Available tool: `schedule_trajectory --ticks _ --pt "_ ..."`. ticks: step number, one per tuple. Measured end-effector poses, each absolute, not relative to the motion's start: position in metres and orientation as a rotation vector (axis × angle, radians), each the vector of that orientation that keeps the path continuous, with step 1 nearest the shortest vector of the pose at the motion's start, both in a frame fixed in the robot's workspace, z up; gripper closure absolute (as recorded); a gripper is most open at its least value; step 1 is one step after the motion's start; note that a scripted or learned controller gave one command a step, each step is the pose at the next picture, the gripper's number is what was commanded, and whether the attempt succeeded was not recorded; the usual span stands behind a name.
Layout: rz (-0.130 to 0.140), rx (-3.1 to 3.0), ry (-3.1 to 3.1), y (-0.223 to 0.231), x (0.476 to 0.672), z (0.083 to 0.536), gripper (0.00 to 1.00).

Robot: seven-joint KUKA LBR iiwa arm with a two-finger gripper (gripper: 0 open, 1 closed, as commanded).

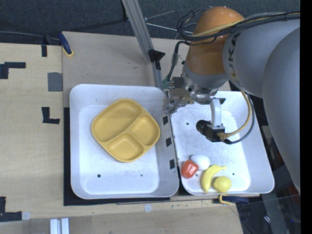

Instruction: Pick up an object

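Note:
My gripper [170, 104] hangs below the orange wrist band, over the upper left corner of the right bin [253, 145], close to the wall between the two bins. Nothing shows in its grasp. At the front of the right bin several small objects lie in a cluster: a red piece [188, 169], a white egg shape [200, 161], a yellow banana [210, 176] and a yellow lemon [222, 184]. A yellow divided plate [126, 129] lies in the middle of the left bin [83, 145].
The big grey arm covers the upper right of the view. A black cable fitting [209, 130] with a yellow hose hangs over the middle of the right bin. A slanted metal rail [139, 28] runs down to the bins' back edge.

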State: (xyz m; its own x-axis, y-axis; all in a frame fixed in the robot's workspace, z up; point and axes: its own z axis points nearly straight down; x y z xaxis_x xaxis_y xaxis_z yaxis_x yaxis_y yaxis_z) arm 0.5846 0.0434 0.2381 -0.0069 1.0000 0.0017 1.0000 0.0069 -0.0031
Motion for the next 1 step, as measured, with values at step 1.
schedule_trajectory --ticks 1 --pt "0.002 -2.21 -2.228 0.0937 0.5598 0.242 1.0"
